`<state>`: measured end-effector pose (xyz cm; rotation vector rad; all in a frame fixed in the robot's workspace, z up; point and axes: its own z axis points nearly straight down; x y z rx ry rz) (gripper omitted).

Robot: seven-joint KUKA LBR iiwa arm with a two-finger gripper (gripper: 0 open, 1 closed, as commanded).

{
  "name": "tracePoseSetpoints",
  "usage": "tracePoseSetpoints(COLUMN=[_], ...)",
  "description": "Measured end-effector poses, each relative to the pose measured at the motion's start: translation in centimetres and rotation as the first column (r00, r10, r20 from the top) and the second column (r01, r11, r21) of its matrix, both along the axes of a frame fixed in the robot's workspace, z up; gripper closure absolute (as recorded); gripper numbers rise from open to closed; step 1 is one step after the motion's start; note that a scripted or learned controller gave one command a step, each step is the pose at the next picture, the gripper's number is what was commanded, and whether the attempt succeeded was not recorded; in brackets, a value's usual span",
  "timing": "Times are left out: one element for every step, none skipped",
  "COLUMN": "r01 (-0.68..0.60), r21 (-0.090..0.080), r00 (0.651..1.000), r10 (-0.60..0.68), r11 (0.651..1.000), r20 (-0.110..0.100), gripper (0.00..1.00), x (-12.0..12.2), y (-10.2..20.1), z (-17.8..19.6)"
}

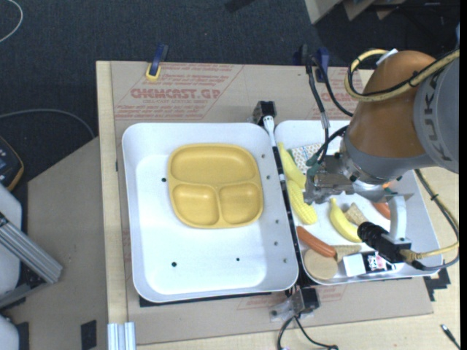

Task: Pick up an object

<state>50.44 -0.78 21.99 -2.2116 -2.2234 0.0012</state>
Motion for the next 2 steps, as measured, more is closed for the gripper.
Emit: tracePoseSetpoints(r01=[-0.002, 0.007], r21=[0.0, -0.003], r00=[1.0, 1.0], r10=[0.002, -0.007], r11=[1.0, 1.0], r20=[0.0, 0.0], gripper=[1.0, 1.0], x=[-2.6, -2.4], y=[5.9, 4.7], z=[0.5, -0.2])
